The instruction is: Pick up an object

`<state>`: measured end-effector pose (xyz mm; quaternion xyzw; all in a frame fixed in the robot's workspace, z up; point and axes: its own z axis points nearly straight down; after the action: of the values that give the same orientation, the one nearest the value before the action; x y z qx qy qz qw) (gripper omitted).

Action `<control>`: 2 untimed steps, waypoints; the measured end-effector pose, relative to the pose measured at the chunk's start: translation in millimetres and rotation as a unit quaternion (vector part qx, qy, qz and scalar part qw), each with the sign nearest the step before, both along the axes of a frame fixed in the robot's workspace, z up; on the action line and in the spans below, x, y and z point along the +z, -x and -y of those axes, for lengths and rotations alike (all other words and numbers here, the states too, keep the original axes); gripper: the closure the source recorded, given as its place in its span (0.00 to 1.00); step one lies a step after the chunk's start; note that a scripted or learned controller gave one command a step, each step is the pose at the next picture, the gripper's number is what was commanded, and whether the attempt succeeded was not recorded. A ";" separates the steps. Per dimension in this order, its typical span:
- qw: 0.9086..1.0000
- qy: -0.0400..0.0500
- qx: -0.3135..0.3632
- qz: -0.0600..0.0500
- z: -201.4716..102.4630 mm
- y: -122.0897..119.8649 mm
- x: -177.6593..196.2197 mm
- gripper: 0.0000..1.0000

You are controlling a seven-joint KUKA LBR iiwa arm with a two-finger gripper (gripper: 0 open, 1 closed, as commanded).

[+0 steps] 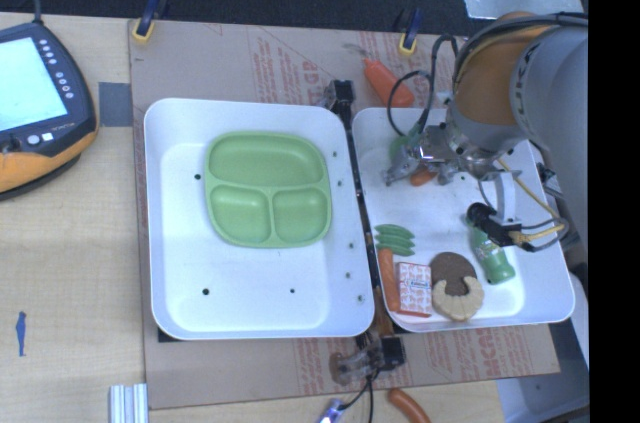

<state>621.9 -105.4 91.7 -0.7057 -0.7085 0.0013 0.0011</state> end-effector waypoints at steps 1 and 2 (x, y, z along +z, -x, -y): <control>1.000 0.000 0.000 0.000 12.1 -34.3 0.3 0.00; 1.000 0.000 0.003 0.002 12.1 -36.9 15.9 1.00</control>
<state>658.8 -117.5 107.6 -0.7038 -0.7104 -0.0005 -0.0002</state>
